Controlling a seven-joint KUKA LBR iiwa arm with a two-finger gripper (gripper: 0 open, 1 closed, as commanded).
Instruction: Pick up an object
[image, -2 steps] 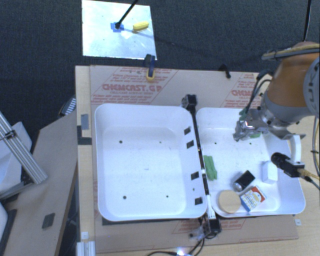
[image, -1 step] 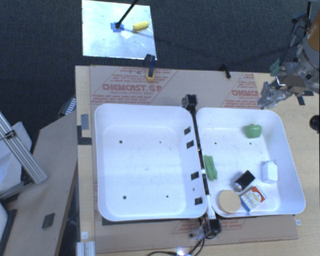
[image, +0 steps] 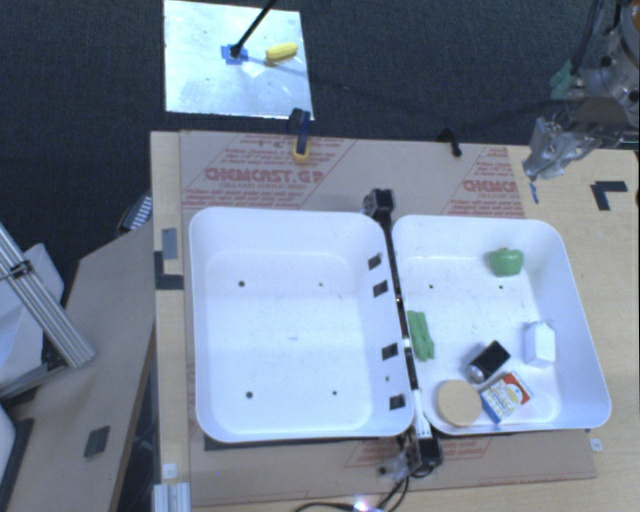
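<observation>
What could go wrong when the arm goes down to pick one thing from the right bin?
1. The black block, tan disc and blue packet lie crowded together, so the pincer might catch two or push one aside.
2. The green strip lies against the divider; a finger could strike it.
3. The white block sits near the bin wall, leaving little room.

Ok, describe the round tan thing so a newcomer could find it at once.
Start at the right bin and go to its near edge. The round tan disc lies flat there, beside the blue and white packet. It is the only circular, tan item in that bin.
</observation>
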